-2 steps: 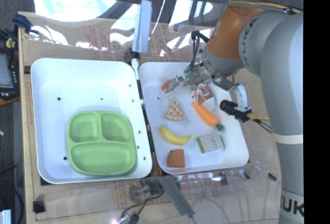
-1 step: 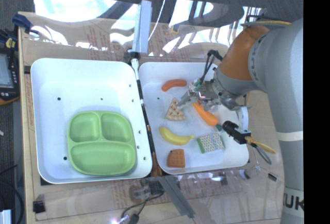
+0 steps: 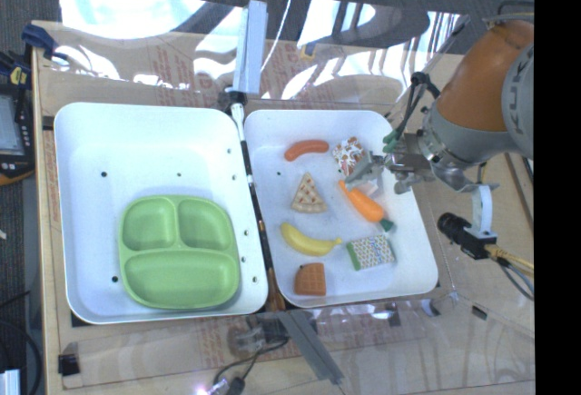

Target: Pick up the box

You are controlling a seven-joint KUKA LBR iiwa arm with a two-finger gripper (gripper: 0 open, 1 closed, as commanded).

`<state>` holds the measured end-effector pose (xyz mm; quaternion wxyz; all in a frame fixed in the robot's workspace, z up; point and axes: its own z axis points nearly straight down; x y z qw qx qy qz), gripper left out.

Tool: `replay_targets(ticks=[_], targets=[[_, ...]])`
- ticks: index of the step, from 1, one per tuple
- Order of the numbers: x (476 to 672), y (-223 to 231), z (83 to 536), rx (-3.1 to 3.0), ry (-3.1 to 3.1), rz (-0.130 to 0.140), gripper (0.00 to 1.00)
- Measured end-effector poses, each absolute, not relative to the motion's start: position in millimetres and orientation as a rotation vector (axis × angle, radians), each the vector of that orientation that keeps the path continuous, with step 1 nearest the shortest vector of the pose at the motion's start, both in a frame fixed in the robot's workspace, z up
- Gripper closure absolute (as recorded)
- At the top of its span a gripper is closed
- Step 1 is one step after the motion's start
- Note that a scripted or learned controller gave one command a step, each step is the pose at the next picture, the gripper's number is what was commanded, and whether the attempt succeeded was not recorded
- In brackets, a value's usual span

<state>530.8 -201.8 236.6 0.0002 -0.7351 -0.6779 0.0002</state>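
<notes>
Nearest the camera, a brown waffle square lies at the right bin's front edge. Gripper hovers over the bin's far right part, fingers spread, nothing between them. Patterned box rests well below the gripper toward the front, untouched. Carrot lies just beneath the gripper; sausage and pizza slice to its left; banana beside the box. Green divided plate sits in the left bin.

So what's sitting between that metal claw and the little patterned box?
In the camera view, the carrot lies between the end effector and the box.
</notes>
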Motion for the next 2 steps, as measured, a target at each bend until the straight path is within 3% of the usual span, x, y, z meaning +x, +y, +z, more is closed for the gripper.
replay_targets(ticks=[1, 2], targets=[[495.5, -206.7, 177.2, -2.343, -2.087, 0.006, 0.00], [515.8, -207.1, 161.3, -2.268, -2.173, 0.002, 0.00]])
